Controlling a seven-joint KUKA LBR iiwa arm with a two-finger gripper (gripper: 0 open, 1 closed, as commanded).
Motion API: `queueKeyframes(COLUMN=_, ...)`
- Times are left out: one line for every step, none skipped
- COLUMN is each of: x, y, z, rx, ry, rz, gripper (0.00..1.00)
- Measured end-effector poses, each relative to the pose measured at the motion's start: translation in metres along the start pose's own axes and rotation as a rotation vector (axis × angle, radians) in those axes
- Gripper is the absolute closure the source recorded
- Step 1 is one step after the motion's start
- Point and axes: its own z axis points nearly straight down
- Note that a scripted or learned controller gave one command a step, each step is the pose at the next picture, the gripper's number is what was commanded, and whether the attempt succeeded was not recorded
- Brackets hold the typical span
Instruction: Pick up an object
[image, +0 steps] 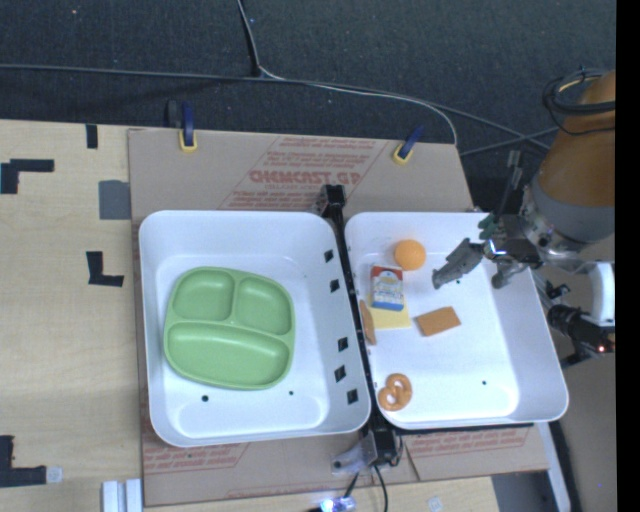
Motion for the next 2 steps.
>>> queueKeyframes(x=0.001, y=-0.01, z=0.051, rx=0.004, ry=0.0, rz=0.002, gripper=0.0)
queueKeyframes(x=0.002, y=-0.018, z=0.109, rx=0.001, ry=0.0, rz=0.0, gripper=0.0)
